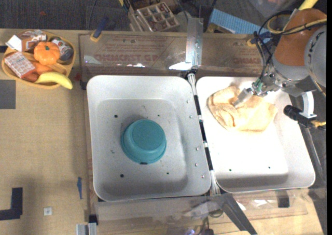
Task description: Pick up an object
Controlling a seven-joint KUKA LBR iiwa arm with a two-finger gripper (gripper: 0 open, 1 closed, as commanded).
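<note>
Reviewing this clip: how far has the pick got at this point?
Done: the arm has reached into the right bin, and its end effector is down on the yellowish cloth. In hand: a grasp attempt on the cloth's upper part; whether it has a grip cannot be told. Left: the lift, since the cloth lies on the bin floor. The teal bowl sits upside down in the left bin, untouched.

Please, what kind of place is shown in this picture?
Probably a robotics lab or test bench. Two white bins sit side by side, a teal bowl in the left one, and a robot arm's gripper is at a crumpled cloth in the right.
</note>
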